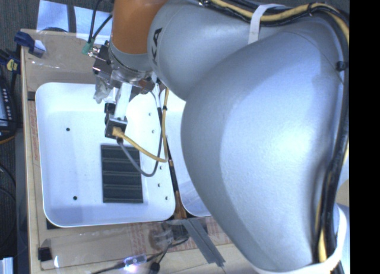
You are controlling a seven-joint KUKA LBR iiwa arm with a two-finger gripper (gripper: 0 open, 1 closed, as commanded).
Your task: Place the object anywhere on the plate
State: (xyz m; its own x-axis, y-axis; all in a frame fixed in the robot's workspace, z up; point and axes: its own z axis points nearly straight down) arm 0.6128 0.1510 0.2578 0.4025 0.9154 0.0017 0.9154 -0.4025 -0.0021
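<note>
A dark grey ribbed rectangular slab (122, 173) lies flat in the left white bin (65, 166), towards its near right part. My gripper (103, 93) hangs over the far side of that bin, above and a little left of the slab, apart from it. The grey arm with its orange band (133, 17) reaches in from the right and covers most of the view. I see nothing held at the gripper's tip.
A sliver of the right bin (191, 202) peeks out under the arm, with the rest of it hidden. Cables and small fittings (160, 237) lie on the bench in front of the bins. The left bin's floor to the left of the slab is bare white.
</note>
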